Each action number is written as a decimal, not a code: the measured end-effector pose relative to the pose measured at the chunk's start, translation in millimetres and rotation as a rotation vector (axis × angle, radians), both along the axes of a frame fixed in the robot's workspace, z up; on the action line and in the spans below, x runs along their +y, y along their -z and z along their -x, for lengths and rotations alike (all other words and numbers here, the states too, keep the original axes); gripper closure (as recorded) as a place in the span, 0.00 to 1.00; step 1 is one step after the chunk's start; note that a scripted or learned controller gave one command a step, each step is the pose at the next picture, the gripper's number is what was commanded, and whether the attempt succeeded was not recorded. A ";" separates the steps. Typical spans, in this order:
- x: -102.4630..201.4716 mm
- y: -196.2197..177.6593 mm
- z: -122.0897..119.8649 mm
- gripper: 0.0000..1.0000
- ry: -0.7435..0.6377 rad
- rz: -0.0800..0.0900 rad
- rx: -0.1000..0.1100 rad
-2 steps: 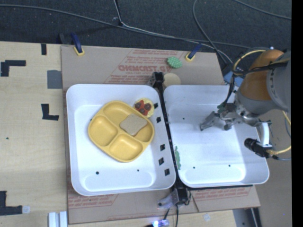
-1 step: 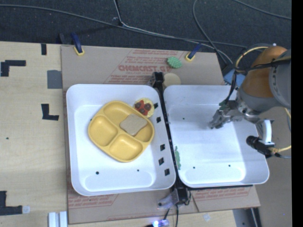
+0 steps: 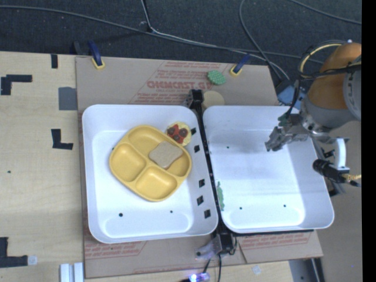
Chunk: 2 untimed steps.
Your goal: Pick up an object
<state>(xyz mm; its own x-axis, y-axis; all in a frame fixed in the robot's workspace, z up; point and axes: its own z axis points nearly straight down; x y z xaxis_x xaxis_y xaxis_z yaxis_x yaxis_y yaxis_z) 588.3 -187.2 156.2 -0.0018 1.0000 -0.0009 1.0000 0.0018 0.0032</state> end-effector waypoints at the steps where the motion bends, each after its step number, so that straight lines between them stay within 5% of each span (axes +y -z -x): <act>1: -2.3 -62.5 3.7 1.00 0.001 0.001 -0.002; 2: -2.2 -86.5 3.0 1.00 0.001 0.000 0.001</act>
<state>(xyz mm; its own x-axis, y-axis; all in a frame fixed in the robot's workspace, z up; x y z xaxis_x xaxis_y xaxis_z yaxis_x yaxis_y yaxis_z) 585.3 -189.4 242.7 -0.0013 1.0000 -0.0010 1.0000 0.0013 0.0019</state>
